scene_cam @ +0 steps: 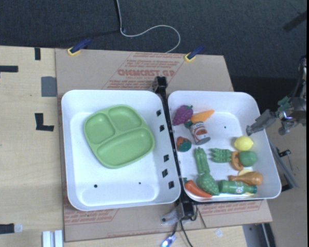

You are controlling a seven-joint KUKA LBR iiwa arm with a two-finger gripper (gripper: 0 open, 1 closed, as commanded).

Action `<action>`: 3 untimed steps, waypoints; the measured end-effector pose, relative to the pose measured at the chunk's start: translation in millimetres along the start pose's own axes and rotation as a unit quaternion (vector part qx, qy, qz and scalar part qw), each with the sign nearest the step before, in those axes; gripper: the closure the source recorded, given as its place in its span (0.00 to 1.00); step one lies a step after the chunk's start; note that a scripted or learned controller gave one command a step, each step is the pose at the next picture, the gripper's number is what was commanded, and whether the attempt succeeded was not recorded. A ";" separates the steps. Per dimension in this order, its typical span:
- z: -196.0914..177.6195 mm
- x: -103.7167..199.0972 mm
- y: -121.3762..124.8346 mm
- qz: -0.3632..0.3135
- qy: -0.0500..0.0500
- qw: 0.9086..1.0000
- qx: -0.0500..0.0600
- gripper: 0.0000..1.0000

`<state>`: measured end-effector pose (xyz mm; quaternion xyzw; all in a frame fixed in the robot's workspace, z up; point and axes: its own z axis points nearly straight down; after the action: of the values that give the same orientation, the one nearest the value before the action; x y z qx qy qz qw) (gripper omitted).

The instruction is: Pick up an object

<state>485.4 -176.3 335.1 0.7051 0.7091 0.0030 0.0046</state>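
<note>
- Toy foods crowd the right bin [232, 99]: purple grapes [182, 114] and a carrot [203, 115] near the divider, a small can [200, 132] just below them, a yellow lemon [243, 143] toward the right wall
- A green corn cob [201, 160], a green bottle [237, 188] and other pieces lie along the near half
- My end effector [260, 122] hangs above the right bin's right rim, near the lemon, grasping nothing; whether it is released or clenched, I cannot tell
- A green divided plate [119, 135] sits in the left bin [74, 153] on the tabletop [20, 153]
</note>
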 end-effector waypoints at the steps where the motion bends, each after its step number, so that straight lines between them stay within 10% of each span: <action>1: -3.3 -0.9 -0.9 0.001 0.001 1.000 0.006 1.00; 2: -45.4 -50.2 -1.3 0.004 -0.001 1.000 0.003 1.00; 3: 95.1 -45.7 -5.2 0.003 0.004 1.000 0.013 1.00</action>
<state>481.4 -222.2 240.1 0.7069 0.7073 -0.0032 -0.0072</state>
